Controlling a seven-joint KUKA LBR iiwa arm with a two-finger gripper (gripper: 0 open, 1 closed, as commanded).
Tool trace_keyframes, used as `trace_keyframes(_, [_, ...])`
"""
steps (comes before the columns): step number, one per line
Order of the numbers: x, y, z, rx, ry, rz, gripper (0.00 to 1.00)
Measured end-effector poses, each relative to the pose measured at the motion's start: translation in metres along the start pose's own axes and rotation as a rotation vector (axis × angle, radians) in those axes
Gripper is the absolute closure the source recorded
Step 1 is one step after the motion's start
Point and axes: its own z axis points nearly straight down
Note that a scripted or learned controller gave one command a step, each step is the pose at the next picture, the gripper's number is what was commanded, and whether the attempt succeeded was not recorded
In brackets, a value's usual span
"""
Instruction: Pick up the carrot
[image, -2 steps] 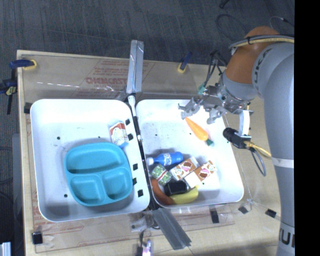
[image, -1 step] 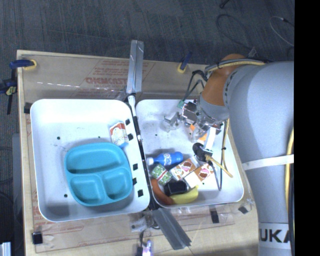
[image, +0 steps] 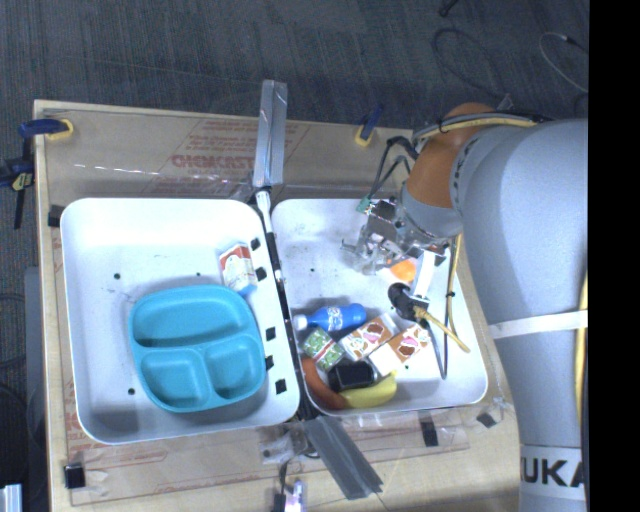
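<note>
Reaching in from the right over the right bin; jaws hanging low near its far wall, spread or pressed together impossible to tell; carrot lying just beside them; blue tray sitting in the left bin.

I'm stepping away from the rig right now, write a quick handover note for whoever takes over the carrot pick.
End effector: low in the upper part of the right bin; whether it is open or shut cannot be told.
Carrot: a small orange piece, likely the carrot, lies in the right bin just beside the end effector. No grip on it is visible.
Done: arm is down by the carrot.
Left: grasp it and lift it out.
</note>
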Motion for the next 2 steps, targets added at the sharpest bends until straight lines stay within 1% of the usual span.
trace_keyframes(1, [0.000, 0.000, 0.000, 0.000, 0.000, 0.000, 0.00])
trace_keyframes(2, [0.008, 0.018, 0.008, -0.006, 0.000, -0.030, 0.00])
